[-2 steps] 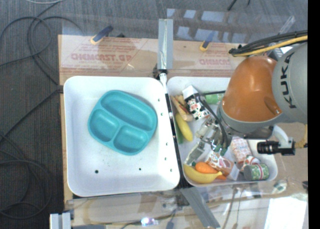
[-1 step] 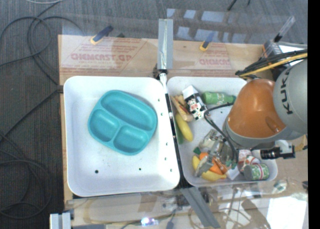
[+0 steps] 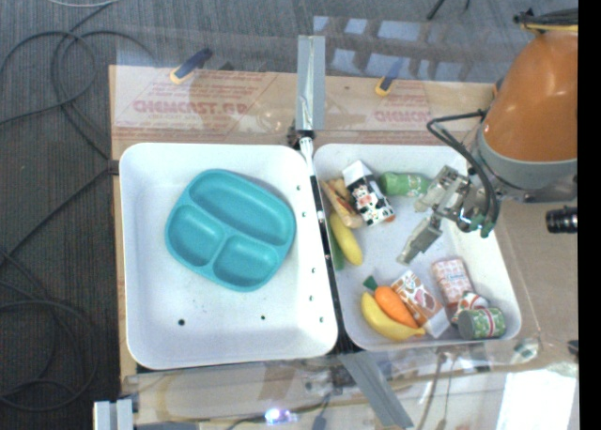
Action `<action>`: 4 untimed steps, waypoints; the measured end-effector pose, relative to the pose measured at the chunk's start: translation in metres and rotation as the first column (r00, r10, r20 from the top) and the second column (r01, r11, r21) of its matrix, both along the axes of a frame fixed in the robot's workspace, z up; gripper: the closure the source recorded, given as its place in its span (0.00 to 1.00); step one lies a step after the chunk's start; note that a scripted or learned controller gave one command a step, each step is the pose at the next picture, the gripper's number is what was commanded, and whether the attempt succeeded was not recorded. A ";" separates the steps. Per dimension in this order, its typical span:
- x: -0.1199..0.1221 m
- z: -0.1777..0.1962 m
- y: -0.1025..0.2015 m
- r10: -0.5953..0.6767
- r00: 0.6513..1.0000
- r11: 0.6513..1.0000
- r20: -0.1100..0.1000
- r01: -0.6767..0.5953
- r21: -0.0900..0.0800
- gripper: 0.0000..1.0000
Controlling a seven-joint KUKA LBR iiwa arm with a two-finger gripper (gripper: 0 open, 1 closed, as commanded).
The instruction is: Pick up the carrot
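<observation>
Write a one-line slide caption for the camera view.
Tool hovers above the right bin, short of the carrot beside a banana; teal tray in left bin.

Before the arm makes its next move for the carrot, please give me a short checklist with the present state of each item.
1. Carrot in view in the right bin: ok.
2. Carrot top uncovered: ok.
3. Free room around carrot: not ok; it lies on a banana and touches a snack packet.
4. Gripper above the carrot: not ok; it hovers further back in the bin.
5. Gripper holding nothing: ok.
6. Teal tray out of the path, in the left bin: ok.
</observation>
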State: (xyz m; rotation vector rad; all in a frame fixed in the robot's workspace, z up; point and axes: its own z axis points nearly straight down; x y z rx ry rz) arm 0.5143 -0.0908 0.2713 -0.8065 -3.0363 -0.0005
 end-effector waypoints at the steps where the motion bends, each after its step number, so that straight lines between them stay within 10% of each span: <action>1: -0.024 -0.089 0.027 0.133 0.991 0.991 -0.003 -0.133 0.002 0.00; 2: -0.031 -0.089 0.003 0.265 0.964 0.964 -0.002 -0.265 0.000 0.00; 3: -0.014 -0.182 -0.012 0.412 0.911 0.911 0.002 -0.412 0.000 0.00; 4: -0.013 -0.173 -0.011 0.409 0.912 0.912 0.005 -0.409 0.001 1.00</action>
